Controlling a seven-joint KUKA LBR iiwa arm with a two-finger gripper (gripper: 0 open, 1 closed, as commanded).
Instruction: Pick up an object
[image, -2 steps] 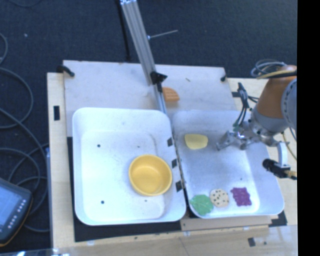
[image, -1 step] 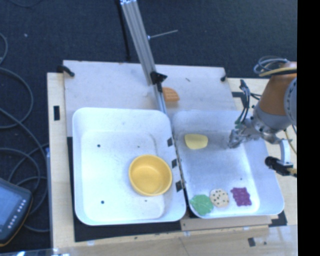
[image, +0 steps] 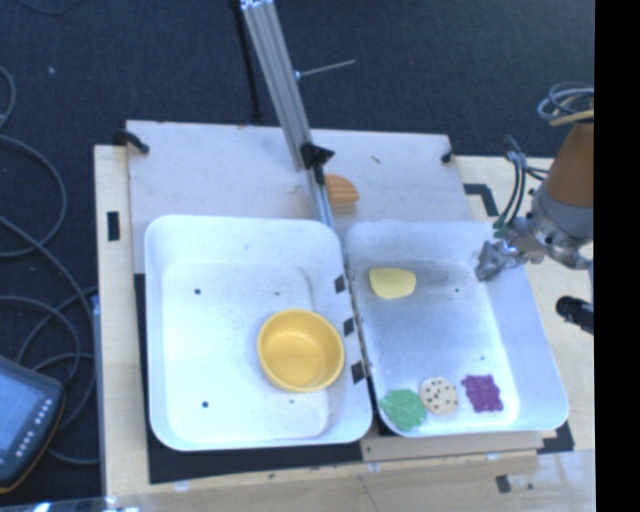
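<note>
The right bin (image: 520, 330) holds a pale yellow lump (image: 392, 283) near its back left. Along its front edge lie a green piece (image: 403, 408), a speckled cookie (image: 438, 396) and a purple piece (image: 483, 393). A yellow bowl (image: 300, 349) sits in the left bin (image: 190, 300). My gripper (image: 492, 259) hangs at the right bin's back right corner, well to the right of the yellow lump. Nothing shows between its tips.
An orange object (image: 341, 190) lies on the board behind the bins, next to a slanted metal rail (image: 285, 95). Cables run on the dark floor at left, with a tablet (image: 25, 420) at the lower left.
</note>
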